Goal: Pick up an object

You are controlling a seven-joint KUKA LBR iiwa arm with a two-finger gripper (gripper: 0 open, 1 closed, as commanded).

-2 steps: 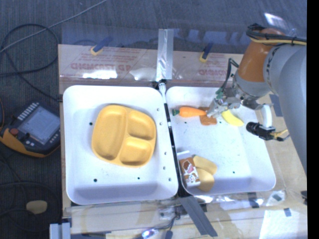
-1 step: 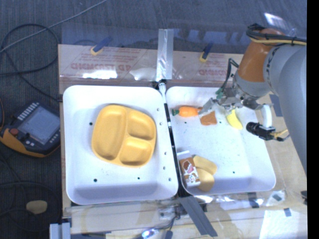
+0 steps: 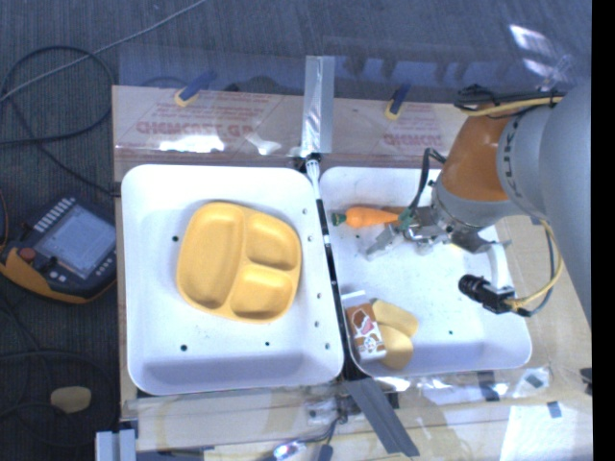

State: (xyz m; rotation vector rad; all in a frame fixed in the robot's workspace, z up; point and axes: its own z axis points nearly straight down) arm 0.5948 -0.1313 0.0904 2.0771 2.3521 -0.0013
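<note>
Here, the carrot lies in the right bin, up near its far-left corner, close to the divider between the bins. The gripper sits low just beside it, one finger reaching left beneath the carrot's orange body. Whether the fingers are spread or closed, I cannot tell; the metal parts blur together. Nothing visibly sits between them, so I judge the pick not yet made: approach done, grasp and lift still to come. A brown-and-tan package lies at the right bin's near-left corner, untouched. The left bin carries a yellow divided tray. The wrist hides part of the bin floor, and the carrot's right end merges with the gripper body.
</note>
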